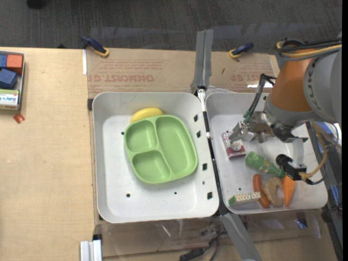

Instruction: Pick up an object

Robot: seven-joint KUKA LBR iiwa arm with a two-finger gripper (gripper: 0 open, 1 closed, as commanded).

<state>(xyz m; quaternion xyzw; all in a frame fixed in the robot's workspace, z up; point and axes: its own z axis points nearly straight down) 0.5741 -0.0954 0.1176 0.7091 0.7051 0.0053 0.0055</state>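
At the far left of the frame a small box of coloured blocks [11, 79] sits on the bench, well apart from the work. Moving right, the left bin [109, 200] holds a green divided plate [161, 148] with a yellow object [147, 113] peeking out from under its upper edge. Right of the centre divider, the right bin [217, 113] carries the likely targets: a small pink-and-white carton [234, 147] in its upper left part, a green bottle-like item [263, 165] just right of it, and a cluster of toy food, including a carrot [289, 190], in the lower right. The gripper [239, 133] hangs just above the carton's upper end, at centre right of the frame; whether its tips are spread or pressed together cannot be told, and nothing is visibly pinched. This looks like the approach or descent step, with no grasp yet made. The next move probably calls for straddling the carton squarely and closing on it without nudging the green item beside it.
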